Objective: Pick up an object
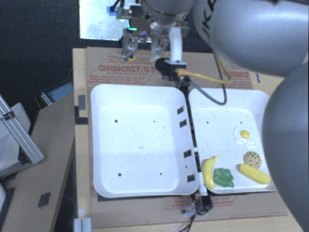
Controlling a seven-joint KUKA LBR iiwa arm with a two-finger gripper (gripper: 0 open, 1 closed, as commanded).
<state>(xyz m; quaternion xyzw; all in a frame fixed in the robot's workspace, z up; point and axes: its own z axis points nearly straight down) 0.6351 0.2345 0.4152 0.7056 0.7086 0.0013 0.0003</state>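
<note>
My gripper (144,50) hangs high over the cardboard behind the left bin (99,129), its two fingers (129,48) spread apart and open with nothing between them. The right bin (219,103) holds the objects, all at its near right end: a fried egg (245,135), a round cookie (252,158), a yellow corn cob (254,174), a banana (209,172) and a green leafy piece (223,177) touching the banana. The gripper is far from all of them, up and to the left.
The grey arm fills the upper right and covers the right bin's far right side. A yellow cable (207,78) and a grey hose droop over the divider between the bins. A metal frame (19,134) stands at the left edge.
</note>
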